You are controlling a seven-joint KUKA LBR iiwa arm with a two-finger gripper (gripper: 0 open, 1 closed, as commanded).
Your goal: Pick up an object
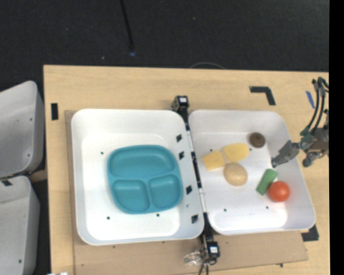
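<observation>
Pale wooden desk point(132, 87), two white bins. Right bin point(241, 219) lists: yellow pieces, beige egg, brown ball, green block point(266, 181), red tomato point(279, 191). Gripper point(295, 153) at its right rim; we cannot tell its opening. We judge crowding risks a nudge instead of a grasp.

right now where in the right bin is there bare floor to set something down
Bare floor in the right bin: the front strip below the beige ball and tomato, and the back-left corner above the yellow pieces. Crowded through the middle and right, near the green piece and brown ball.
</observation>
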